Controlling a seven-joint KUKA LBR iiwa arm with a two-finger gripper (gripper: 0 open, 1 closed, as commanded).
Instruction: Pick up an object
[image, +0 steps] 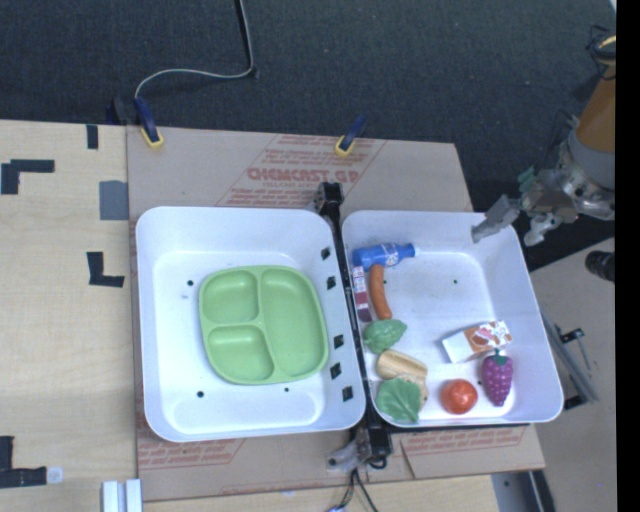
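The right bin (455, 268) holds several toy foods. A blue bottle (383, 255) lies at its far left, with a sausage (377, 291) just below it. Lower down sit a green leafy piece (384, 334), a hot dog bun (401, 365) and another leafy piece (401, 399). A red tomato (459, 396), purple grapes (497, 375) and a white and orange packet (478, 340) lie at the near right. My gripper (512, 220) hangs above the far right corner of this bin, apart from every object, with nothing between its fingers.
The left bin (165, 300) holds a green divided plate (264, 324). Both bins rest on a cardboard sheet (280, 170) held by yellow clamps (150, 133). A white cable (200, 72) runs over the dark floor behind.
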